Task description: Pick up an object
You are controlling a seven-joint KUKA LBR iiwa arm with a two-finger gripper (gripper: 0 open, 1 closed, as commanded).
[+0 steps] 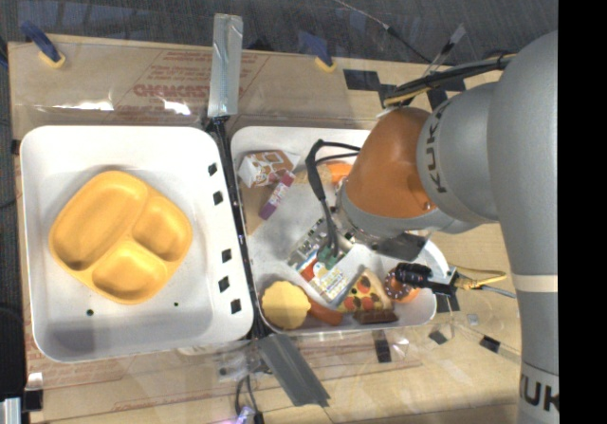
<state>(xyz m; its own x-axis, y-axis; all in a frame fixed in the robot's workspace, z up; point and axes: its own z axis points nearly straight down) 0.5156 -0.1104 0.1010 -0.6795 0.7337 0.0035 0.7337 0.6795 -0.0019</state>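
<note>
In the right bin (248, 223), the gripper (318, 256) is down among a cluster of small things near the middle of the bin's floor, with the grey arm (493, 156) and its orange band (394, 171) leaning in over the bin from the right. Whether the gripper has anything in its grasp cannot be told from this view, since its tip is mixed in with the clutter beneath it. Just below and to the right of the tip lies a small packet (327, 282) with blue and white print, touching a pizza slice toy (365, 297). A yellow lemon (285, 304) sits in the bin's lower left corner, with an orange carrot-like piece (325, 314) beside it. Toward the upper left of the bin, a small box (266, 167) rests near the wall, and a purple-tipped tube (276, 194) lies tilted just below it. A black cable (318, 180) loops from the wrist down toward the gripper. In the left bin (57, 337), well apart from the arm, a yellow divided tray (120, 234) lies flat near the centre.
</note>
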